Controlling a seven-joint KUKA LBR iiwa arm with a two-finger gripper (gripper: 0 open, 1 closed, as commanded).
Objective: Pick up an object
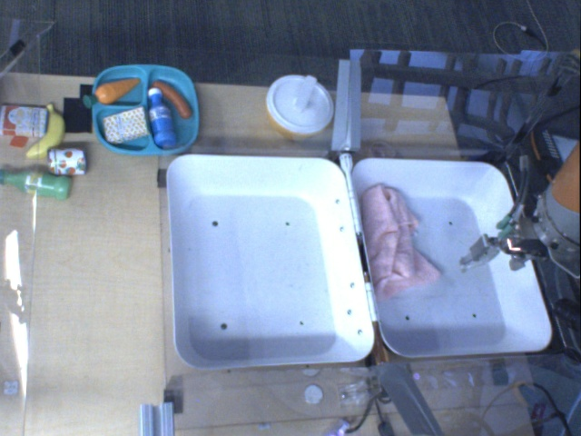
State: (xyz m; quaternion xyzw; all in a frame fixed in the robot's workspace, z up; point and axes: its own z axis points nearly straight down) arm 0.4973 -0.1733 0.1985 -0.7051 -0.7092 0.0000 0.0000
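Camera view is showing a crumpled pink cloth [394,240] lying along the left side of the right bin [472,330], close to the wall it shares with the left bin [263,262]. It is looking soft, light and limp, so a pinch on a raised fold near its middle is probably offering the best hold. Well apart to its right, the gripper [484,249] is hanging over bare bin floor, carrying nothing; how far it is open, I cannot tell.
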